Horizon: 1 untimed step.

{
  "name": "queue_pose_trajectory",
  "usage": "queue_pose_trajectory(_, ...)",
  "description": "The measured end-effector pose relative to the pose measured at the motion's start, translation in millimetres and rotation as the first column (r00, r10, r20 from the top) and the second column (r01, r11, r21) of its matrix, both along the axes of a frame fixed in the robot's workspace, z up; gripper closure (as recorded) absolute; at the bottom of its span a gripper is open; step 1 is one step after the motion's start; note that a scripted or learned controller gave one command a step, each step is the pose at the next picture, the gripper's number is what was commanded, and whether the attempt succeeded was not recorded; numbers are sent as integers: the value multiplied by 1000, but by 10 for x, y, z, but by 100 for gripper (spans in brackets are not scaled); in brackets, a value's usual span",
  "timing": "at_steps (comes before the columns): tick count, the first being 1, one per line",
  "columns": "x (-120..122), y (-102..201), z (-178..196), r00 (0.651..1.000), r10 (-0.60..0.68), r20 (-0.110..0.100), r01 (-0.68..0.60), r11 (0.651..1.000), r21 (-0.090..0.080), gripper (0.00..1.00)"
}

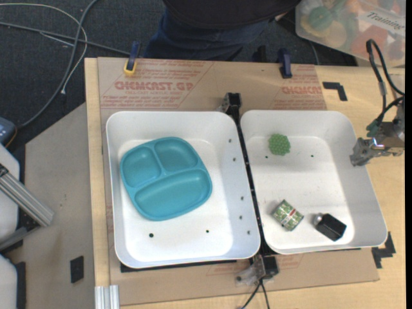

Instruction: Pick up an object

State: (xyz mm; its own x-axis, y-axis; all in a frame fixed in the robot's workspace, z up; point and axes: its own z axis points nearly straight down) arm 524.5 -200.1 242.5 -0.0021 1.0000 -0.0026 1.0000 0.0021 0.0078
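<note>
Bench front: clip (257,272) with a cable at the lower middle of the frame, where my two bins meet.
Right bin (360,192): nearest lie a black block (329,226) at lower right and, just left of it, a small green-and-white packet (287,215), the two apart.
Left bin (222,179): teal divided plate (167,177) lying flat, left of center.
Farther in the right bin: green bumpy ball (279,144), alone near the upper wall.
My gripper (368,148): at the right edge of the frame, over the right bin's outer rim, well apart from all three objects; I cannot tell how it is set, and nothing shows in it.
Far edge: blue clamp (285,64) and yellow clamp (133,56) on the cardboard sheet (193,82).
</note>
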Motion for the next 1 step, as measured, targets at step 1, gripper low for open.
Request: queue_pose_trajectory(1,10,-1,355,1000,-1,-3,1,1000,1,100)
